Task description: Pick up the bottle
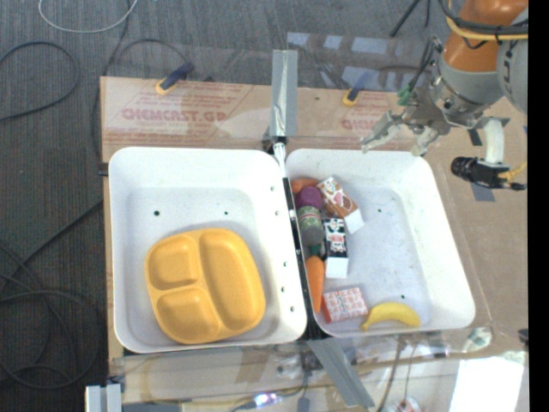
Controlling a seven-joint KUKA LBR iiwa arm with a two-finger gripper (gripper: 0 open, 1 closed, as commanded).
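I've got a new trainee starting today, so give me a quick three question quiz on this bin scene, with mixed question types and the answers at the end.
1. True or false: the gripper is holding the bottle.
2. Multiple choice: which bin holds the yellow divided tray? A) the left bin B) the right bin C) neither
3. Short answer: what yellow item lies near the right bin's front edge, beside the red box?

Key
1. False. The gripper hangs above the right bin's far rim, with open fingers and nothing between them; the bottle lies against the bin's left wall.
2. A
3. The banana.
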